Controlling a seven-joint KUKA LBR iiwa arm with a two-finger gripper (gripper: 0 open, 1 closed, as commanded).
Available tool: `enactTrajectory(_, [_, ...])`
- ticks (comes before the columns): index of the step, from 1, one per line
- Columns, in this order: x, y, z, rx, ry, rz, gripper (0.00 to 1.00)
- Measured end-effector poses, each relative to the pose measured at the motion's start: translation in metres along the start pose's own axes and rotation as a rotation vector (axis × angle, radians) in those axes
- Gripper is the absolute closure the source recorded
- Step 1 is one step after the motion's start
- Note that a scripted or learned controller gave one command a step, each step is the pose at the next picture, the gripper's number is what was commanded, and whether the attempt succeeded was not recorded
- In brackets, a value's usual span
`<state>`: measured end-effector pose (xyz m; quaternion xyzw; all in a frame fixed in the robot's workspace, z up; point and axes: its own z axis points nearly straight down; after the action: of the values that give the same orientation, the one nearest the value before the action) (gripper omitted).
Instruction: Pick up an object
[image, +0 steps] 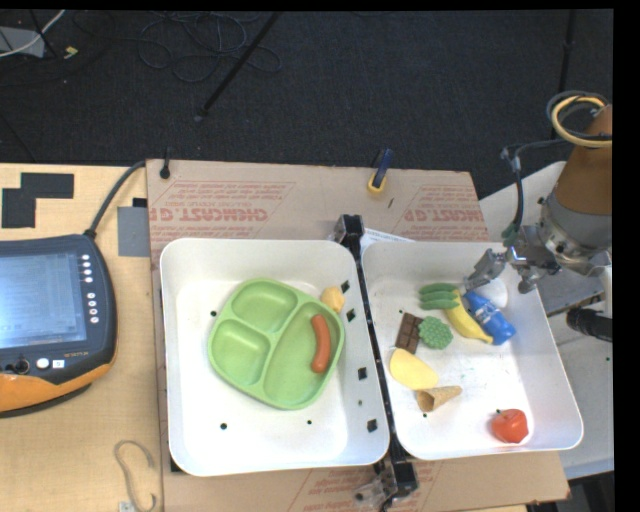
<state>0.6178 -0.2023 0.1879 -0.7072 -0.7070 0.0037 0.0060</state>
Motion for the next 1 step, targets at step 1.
enactTrajectory(1, [-0.0006,0.003,-0.0076,-0.013,-0.004,-0.001,0.0])
